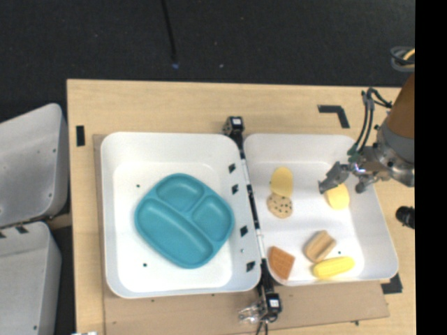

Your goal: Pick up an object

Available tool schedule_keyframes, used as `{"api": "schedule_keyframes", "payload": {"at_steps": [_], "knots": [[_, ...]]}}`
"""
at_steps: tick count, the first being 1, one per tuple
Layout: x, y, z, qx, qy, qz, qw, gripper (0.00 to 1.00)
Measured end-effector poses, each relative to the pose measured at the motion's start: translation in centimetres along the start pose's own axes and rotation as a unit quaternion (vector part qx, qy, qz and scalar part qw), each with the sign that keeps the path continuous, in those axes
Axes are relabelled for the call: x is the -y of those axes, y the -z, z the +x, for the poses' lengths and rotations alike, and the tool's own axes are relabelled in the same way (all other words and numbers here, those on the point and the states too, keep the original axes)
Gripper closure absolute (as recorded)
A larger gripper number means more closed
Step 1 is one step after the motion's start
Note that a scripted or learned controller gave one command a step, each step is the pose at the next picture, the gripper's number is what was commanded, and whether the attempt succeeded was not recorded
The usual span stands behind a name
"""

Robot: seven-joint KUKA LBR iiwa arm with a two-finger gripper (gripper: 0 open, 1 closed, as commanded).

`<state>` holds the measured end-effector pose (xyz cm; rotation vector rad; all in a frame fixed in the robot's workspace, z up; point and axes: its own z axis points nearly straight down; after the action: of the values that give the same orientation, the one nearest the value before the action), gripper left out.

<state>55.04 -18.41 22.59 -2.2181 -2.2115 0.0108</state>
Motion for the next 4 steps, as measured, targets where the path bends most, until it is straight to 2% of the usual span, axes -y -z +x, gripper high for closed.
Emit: {"api": "schedule_keyframes", "payload": {"at_steps": [1,2,3,4], "knots": [[-0.3,0.7,0.0,0.001,0.002,-0.006,1.0,0.0],[-0.4,-3.5,-0.2,0.001,0.001,-0.004,1.0,0.0],[-1.0,-9.4,0.2,0.001,-0.001,-0.005,1.0,0.0],[-1.0,-12.7,0.1,0.002,-0.001,-0.005,1.0,0.0]]}}
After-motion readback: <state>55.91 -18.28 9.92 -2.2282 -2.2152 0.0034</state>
